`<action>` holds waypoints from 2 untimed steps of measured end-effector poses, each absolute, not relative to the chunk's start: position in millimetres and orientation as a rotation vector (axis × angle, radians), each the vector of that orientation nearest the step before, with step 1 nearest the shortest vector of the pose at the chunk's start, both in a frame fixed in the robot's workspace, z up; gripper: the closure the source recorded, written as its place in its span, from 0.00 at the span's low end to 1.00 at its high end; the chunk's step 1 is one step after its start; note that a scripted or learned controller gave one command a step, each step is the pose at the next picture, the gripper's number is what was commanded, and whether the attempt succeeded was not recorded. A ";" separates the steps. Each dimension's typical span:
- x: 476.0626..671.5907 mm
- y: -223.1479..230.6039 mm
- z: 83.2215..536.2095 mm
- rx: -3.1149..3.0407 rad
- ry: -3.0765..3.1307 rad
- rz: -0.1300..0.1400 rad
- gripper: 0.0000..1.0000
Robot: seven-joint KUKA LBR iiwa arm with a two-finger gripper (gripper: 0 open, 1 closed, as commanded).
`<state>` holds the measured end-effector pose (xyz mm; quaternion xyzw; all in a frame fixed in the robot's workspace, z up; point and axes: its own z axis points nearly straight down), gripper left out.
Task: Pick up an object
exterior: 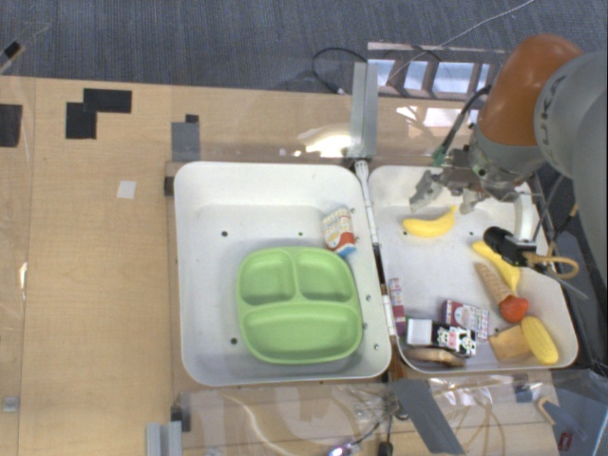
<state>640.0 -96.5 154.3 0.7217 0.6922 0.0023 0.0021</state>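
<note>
Desk (95, 283): light wood surface carrying black square markers (98, 109) near its far left corner, well to the left of the pincer. Grey carpeted floor (237, 17) lies beyond the desk's far edge. Loose cable (328, 60) loops up-left of the pincer. Metal upright post (365, 107) stands just left of the pincer.

One fixed camera looked down from above the pale wooden bench (85, 283) at a slant, far enough off to take in both shallow white plastic bins, the left bin (204, 255) and the right bin (418, 264), side by side. It faced the grey carpet (190, 17) at the frame's top. The grey arm with its orange band (527, 88) entered from the right, its two-finger gripper (446, 190) above the right bin's far end.
</note>
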 end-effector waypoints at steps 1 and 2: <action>660.7 -122.2 93.8 2.001 2.399 0.015 0.00; 629.2 -134.5 89.3 1.926 2.470 0.010 0.00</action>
